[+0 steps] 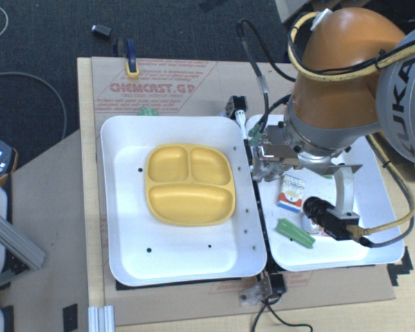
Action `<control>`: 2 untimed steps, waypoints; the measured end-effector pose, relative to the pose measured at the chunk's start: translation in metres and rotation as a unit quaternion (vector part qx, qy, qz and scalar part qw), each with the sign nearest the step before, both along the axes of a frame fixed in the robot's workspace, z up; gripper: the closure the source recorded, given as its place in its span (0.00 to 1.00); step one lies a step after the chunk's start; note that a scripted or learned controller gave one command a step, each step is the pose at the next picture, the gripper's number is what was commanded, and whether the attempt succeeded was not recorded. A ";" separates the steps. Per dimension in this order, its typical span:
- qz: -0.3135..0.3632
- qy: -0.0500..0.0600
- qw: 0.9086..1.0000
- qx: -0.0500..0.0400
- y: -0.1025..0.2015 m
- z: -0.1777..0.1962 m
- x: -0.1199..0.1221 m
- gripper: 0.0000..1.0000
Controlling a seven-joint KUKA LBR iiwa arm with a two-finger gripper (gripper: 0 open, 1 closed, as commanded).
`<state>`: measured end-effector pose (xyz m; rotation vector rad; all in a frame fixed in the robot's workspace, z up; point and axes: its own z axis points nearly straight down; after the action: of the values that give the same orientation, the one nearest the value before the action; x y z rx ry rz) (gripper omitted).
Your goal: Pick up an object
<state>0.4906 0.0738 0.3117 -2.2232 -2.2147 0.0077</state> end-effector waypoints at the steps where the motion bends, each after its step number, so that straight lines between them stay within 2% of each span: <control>1: 0.003 -0.010 1.000 0.002 0.008 0.162 -0.011 1.00; 2: 0.005 0.001 1.000 0.000 0.076 0.071 -0.012 1.00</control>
<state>0.4785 0.1494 0.3824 -2.2123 -2.2241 0.0087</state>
